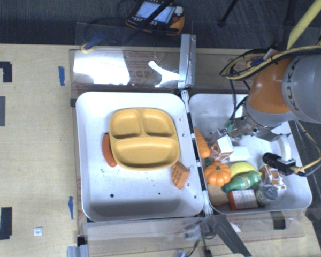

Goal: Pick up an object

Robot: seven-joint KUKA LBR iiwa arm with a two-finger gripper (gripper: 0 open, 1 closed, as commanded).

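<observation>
My gripper [231, 129] reaches down into the right bin [297, 199] near its back left part. Just below and left of it stands a small orange-and-white carton [222, 148], close to the gripper tip. A white block [241, 155] lies beside the carton. In front of these are a small orange pumpkin [218, 174], a yellow fruit [244, 168], a green vegetable [243, 182] and a red can [243, 199]. An orange carrot-like piece [201, 144] rests against the bin's left wall. A small printed box [274, 179] sits at the right.
The left bin [91, 197] holds a yellow divided plate [143, 138], a red sausage [108, 150] along its left side and a waffle piece [180, 175] at its front right corner. A rail [191, 138] separates the bins.
</observation>
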